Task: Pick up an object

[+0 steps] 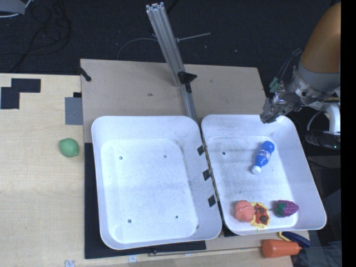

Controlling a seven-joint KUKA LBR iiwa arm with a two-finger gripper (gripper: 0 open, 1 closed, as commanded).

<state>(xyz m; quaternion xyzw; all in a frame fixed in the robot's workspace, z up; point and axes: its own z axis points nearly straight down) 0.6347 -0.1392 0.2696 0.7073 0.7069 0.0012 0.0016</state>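
**Gripper at the far corner, bottle lying ahead**

The gripper (271, 114) hangs over the far right corner of the right bin (311, 196); whether it is open or closed I cannot tell. The nearest candidate, a blue bottle (262, 156), lies on its side near that bin's middle, toward the near edge from the gripper, cap end pointing nearer and leftward.

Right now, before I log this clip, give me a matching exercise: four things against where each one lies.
Things:
1. blue bottle
2. green ball
3. purple grapes
4. orange carrot

Places:
A. on the bench left of both bins
B. middle of the right bin
C. outside the right bin, by its near edge
D. near corner of the right bin

Pairs: 1-B, 2-A, 3-D, 4-C
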